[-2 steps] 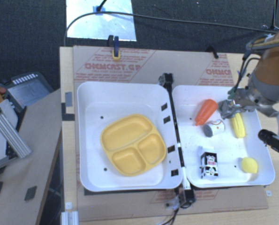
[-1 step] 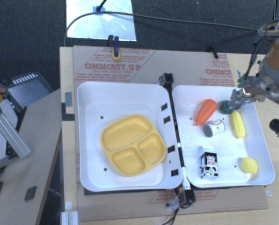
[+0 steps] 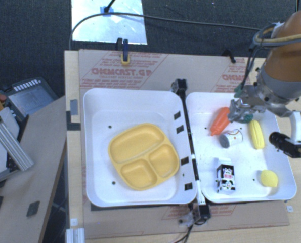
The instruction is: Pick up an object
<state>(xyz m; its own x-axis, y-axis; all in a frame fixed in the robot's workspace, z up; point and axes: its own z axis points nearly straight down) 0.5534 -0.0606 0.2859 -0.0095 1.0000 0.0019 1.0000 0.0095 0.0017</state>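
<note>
Right bin (image 3: 287, 189), 5 items: carrot (image 3: 220, 121), cup (image 3: 231, 138), corn (image 3: 256, 134), lemon (image 3: 269, 178), carton (image 3: 225, 178). Gripper (image 3: 240, 112) hangs over the bin's upper part; grip state cannot be told. Carrot lies just left of it, cup just below, corn to the lower right. Risk: crowding here may make a descent nudge a neighbour or close on nothing.

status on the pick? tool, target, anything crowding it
Tool low in the right bin, by the carrot's top end; nothing seen in its grip. Corn and small cup crowd close below. Lemon and carton lie apart.
</note>
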